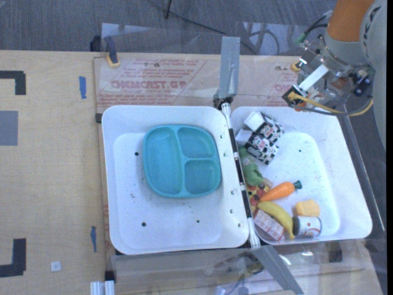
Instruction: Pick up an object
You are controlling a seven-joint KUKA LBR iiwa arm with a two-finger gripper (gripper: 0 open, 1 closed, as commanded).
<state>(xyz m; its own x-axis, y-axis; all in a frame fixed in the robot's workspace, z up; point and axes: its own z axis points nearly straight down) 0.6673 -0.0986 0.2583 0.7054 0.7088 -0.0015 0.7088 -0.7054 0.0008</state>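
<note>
Jaws: spread or pressed together, not discernible.
Carrot point(279, 191): likely light, stiff, smooth; pinch across mid-body.
Hazard: rolling.

White bins, bright contents.
The left bin point(123, 214) is white with dark specks and carries a teal plate point(182, 161). The right bin point(344, 189), also white, holds a black-and-white patterned box point(265, 141), an orange carrot point(277, 191) with a green tip, a yellow banana point(276, 216), a pale yellow block point(307, 208) and something green point(252, 176). The arm point(353, 8) wears an orange band, and the pale wooden bench point(49, 165) bears blue tape point(82, 86).
</note>
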